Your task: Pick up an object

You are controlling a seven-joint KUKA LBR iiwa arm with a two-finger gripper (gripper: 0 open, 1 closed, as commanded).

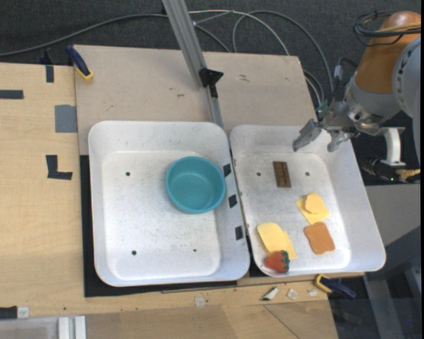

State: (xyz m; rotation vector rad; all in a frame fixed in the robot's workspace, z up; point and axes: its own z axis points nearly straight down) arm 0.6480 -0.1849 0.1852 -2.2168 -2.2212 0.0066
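My gripper (pixel 317 141) hangs over the far right corner of the right bin (pixel 360 203), its two fingers spread apart with nothing between them. Below and left of it a small brown bar (pixel 281 174) lies on the bin floor. Nearer the front lie a yellow piece (pixel 314 207), an orange-brown slab (pixel 319 238), a pale yellow slab (pixel 274 237) and a red strawberry-like item (pixel 276 262). A teal bowl (pixel 195 183) sits in the left bin (pixel 113 210).
A slanted metal pole (pixel 191 41) rises behind the bins. Cables (pixel 268 27) loop across the back of the bench. Blue-and-yellow clamps sit at the back left (pixel 79 62) and front right (pixel 328 285).
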